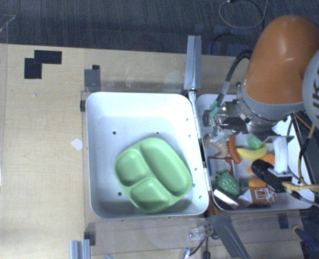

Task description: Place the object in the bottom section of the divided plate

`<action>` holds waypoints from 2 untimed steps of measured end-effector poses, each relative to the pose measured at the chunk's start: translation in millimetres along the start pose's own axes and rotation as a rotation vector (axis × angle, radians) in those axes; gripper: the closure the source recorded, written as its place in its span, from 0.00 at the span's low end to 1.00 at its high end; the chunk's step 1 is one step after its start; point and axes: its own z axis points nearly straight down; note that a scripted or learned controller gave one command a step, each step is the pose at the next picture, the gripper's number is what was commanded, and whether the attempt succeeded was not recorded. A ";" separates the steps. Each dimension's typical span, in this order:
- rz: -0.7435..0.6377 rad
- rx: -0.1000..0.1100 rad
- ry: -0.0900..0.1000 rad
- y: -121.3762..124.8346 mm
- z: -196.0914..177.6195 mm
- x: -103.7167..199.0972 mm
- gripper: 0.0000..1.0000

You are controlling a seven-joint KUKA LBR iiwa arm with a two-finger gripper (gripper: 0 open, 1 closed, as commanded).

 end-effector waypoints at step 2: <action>0.283 0.005 -0.001 -1.0 144.4 34.9 1.00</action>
